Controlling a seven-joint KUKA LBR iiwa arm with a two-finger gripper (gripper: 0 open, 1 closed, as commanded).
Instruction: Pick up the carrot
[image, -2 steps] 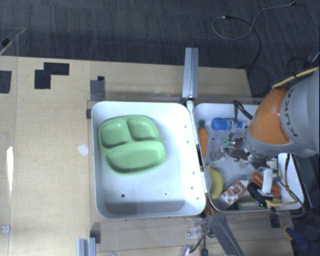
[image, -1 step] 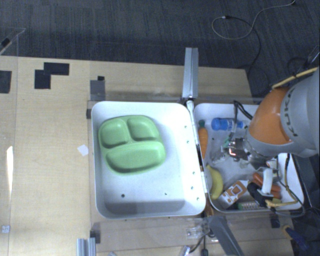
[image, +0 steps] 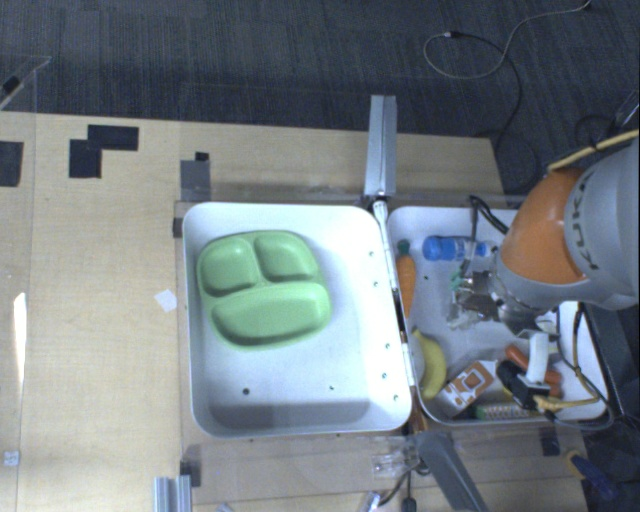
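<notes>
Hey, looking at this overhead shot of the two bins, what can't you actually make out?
- Gripper: blurred and partly under the arm's orange band, so open or shut is unclear.
- Carrot: its left side is hidden by the right bin's wall.
- Blue bottle: label too small to read.
- Small items under the arm: overlapped, hard to identify.

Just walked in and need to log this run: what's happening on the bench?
The arm's hand hangs over the right bin, with nothing visibly held. The carrot lies untouched along that bin's left wall, above a banana. A blue bottle sits near the far wall. The left bin holds a green divided plate.
</notes>
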